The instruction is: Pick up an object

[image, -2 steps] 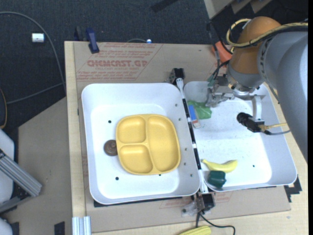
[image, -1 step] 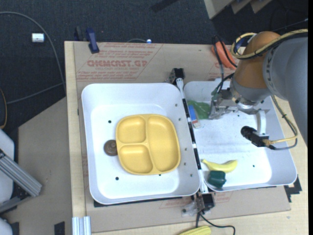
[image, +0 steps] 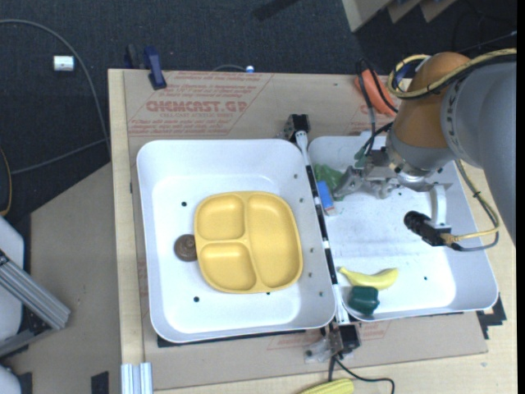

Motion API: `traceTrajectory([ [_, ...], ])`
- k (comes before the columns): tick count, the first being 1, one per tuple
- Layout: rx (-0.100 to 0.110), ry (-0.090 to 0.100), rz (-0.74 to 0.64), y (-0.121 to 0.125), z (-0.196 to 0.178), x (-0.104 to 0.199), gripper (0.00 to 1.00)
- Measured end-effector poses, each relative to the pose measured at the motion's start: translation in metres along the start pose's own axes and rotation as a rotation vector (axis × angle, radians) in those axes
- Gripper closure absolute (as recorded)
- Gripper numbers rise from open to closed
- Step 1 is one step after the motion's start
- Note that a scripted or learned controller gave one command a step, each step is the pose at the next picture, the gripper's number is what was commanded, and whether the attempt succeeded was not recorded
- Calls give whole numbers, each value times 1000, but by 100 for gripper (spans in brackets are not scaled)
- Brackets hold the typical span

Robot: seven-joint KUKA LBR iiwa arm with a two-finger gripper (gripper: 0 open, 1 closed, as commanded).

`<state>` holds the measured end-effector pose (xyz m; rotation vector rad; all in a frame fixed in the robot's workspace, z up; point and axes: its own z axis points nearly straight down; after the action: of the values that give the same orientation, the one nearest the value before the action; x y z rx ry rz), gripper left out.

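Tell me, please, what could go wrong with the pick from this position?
1. The gripper is low at the right bin's far left corner, beside the green object and blue object. It may bump the dividing wall or catch both.
2. The banana and dark green block touch, so picking one there could drag the other.

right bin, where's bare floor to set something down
The right bin has open floor in its middle, between the pincer above and the banana and green block below. It is crowded at the far left corner, where the green item, blue item and pincer meet.
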<state>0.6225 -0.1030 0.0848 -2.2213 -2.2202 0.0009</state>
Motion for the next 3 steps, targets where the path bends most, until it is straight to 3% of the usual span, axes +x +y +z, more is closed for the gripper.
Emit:
traceTrajectory([
  [1,0,0,1,-23,0,7,0],
  [2,-2,-1,-1,15,0,9,0],
  [3,-4,0,-1,16,-10,9,100],
])
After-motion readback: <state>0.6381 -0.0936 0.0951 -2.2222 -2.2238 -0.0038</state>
